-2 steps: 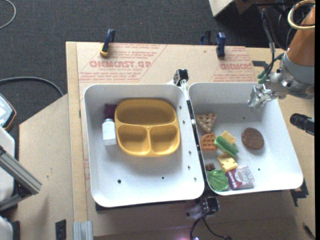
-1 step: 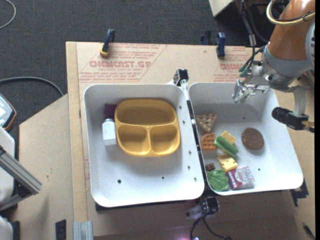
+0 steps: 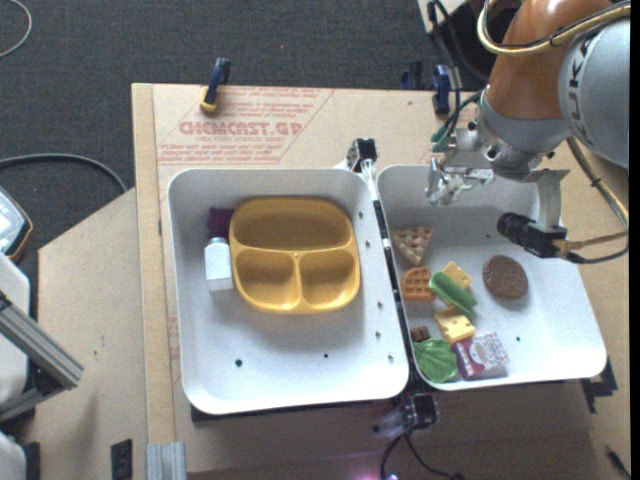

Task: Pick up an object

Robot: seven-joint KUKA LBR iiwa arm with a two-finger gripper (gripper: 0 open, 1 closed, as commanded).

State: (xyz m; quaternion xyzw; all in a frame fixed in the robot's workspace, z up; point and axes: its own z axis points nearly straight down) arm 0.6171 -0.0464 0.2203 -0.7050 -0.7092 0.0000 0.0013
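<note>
My gripper (image 3: 450, 186) hangs over the back left part of the right bin (image 3: 570, 313), open, with nothing between its fingers. Below it in that bin lie a tan waffle wedge (image 3: 411, 241), an orange waffle square (image 3: 417, 283), a green pod (image 3: 452, 290), two yellow cheese pieces (image 3: 457, 324), a brown round cookie (image 3: 505, 277), a green leaf (image 3: 435, 359) and a pink packet (image 3: 487, 355). The wedge is the nearest object to the gripper, a little toward the front and left of it.
The left bin (image 3: 200, 358) holds a yellow divided plate (image 3: 295, 253), a white bottle (image 3: 218, 264) and a purple item (image 3: 220, 218) at its left side. A black clamp (image 3: 362, 154) sits at the back where the two bins meet. A black cable fitting (image 3: 530, 233) juts from the arm over the right bin.
</note>
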